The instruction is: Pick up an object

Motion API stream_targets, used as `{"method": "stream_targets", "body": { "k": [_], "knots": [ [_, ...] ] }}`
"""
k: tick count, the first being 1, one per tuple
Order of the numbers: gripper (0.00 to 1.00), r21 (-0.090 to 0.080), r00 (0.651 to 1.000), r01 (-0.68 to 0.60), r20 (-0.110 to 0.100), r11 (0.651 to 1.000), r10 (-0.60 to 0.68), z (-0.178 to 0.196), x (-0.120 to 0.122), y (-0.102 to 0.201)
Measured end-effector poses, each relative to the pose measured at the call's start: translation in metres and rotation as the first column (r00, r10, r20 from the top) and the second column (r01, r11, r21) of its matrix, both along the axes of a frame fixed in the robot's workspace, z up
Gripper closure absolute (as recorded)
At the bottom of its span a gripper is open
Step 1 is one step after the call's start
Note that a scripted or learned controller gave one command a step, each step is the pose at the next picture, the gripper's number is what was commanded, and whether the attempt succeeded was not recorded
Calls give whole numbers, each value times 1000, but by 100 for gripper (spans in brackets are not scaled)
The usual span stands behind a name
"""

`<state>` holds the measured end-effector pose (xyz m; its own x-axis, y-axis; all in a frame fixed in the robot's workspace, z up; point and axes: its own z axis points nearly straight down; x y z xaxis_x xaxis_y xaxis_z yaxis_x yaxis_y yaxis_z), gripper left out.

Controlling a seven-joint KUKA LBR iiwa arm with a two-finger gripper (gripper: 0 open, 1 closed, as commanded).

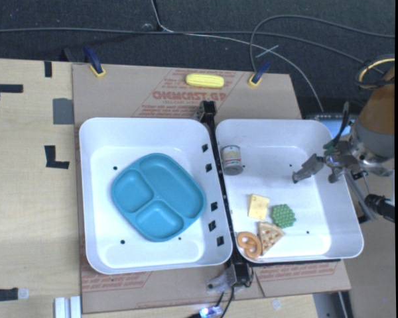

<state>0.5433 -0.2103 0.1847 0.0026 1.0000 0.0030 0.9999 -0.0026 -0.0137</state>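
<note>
Fingers (304,171), dark and slim, hang over the right bin (318,130) near its right wall; how far they part cannot be told, and nothing shows between them. Step in hand: the approach, nothing picked yet. Candidates, near to far, in the right bin: one pretzel (249,244), one pizza slice (270,236), one green ball (282,215), one cheese block (258,207), one can (231,159). The left bin (93,177) holds one blue tray (158,196). One yellow corn cob (204,80) lies on the desk (26,177), beyond the bins. Next, likely: swing left and descend over one item.
</note>
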Motion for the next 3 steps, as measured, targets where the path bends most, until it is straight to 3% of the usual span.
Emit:
{"method": "stream_targets", "body": {
  "k": [1, 3],
  "knots": [
    [0, -3, 1000, -3, 12, 1000, 3, 7, 3, 0],
    [0, -6, 1000, -4, 14, 1000, 4, -102, 7, 4]
  ]
}}
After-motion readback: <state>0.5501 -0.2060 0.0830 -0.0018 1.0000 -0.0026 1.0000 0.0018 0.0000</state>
